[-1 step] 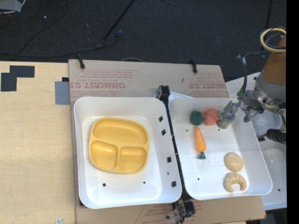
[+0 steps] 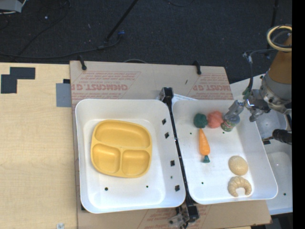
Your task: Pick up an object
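Leftmost, we saw the left bin (image 2: 86,128) holding a yellow divided plate (image 2: 121,148), lying flat with its three compartments facing up. Next to it, past the black clips along the shared edge, the right bin (image 2: 267,175) carried the loose toys. A green lump (image 2: 200,120) sat near the far wall, touching a pink-red ball (image 2: 215,119) on its right. Below them an orange carrot (image 2: 204,144) lay lengthwise, its green stub pointing toward the near edge. Further right a round cream bun (image 2: 238,165) rested just above a pale croissant (image 2: 239,186). At the far right the gripper (image 2: 230,122) reached down beside the pink-red ball; whether it touched the ball we could not tell.
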